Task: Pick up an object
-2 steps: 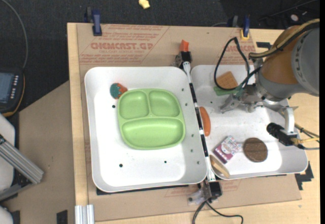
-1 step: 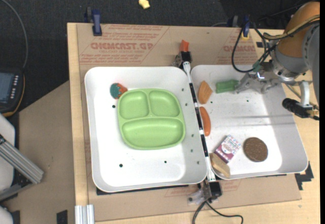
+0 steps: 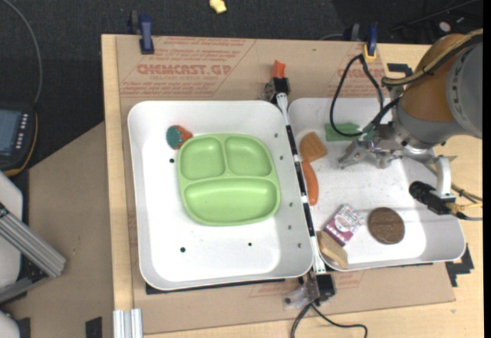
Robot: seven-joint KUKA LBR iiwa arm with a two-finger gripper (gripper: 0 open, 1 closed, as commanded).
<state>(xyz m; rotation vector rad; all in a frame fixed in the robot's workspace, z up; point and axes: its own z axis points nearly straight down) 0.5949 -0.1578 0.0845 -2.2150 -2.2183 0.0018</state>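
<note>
My gripper (image 3: 370, 157) hangs low over the back of the right bin (image 3: 430, 252), open, with bare white floor between its fingers. A green flat piece (image 3: 342, 129) lies just to its back left. A tan bread-like piece (image 3: 312, 147) and an orange carrot-like stick (image 3: 311, 182) lie along the bin's left wall. Toward the front sit a pink and white packet (image 3: 344, 223), a brown round cookie (image 3: 386, 225) and a tan wedge (image 3: 334, 253). None of them touches the gripper.
The left bin (image 3: 153, 237) bears a green divided plate (image 3: 227, 178) and a small red and teal object (image 3: 179, 136) at its back left. A black cable loops over the back of the right bin. A black part (image 3: 426, 195) of the arm juts over the right rim.
</note>
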